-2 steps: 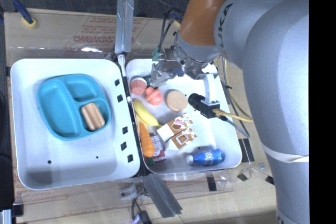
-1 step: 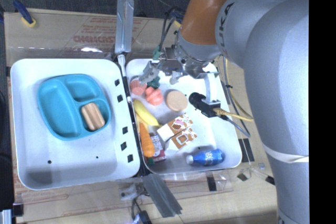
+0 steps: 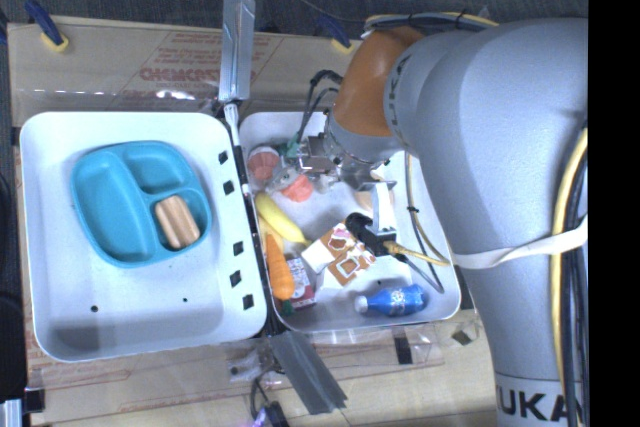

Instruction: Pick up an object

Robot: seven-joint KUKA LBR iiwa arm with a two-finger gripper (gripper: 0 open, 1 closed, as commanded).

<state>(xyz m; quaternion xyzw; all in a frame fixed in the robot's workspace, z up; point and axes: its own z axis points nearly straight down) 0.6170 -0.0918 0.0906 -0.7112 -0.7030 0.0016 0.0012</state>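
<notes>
The gripper [image 3: 305, 163] hangs low over the far end of the right-hand shallow white bin [image 3: 268, 127], and whether it is open or closed I cannot tell from here. Just beside it lies a small orange-red lump [image 3: 297, 187], and beside that, against the bin's left wall, a round pink-topped can [image 3: 263, 162] whose top carries no print I can read. Nothing shows in the gripper's hold.

Nearer me in the same bin lie a yellow banana [image 3: 280, 220], an orange carrot [image 3: 279, 270] along the left wall, and a small packet with a red label [image 3: 300, 283], its print too small to read. A white carton with brown pictures [image 3: 345, 255] lies in the middle. A blue plastic bottle [image 3: 395, 299] rests on its side at the near edge, its white label blurred.

The left-hand white bin [image 3: 120, 305] holds a blue divided plate [image 3: 110, 205] with a brown bread roll [image 3: 177, 221] in one compartment.

The brown cardboard sheet [image 3: 150, 55] on the desk bears red printing, too faint to read. The big grey arm [image 3: 480, 135] shows the letters "UKA" at its base.
</notes>
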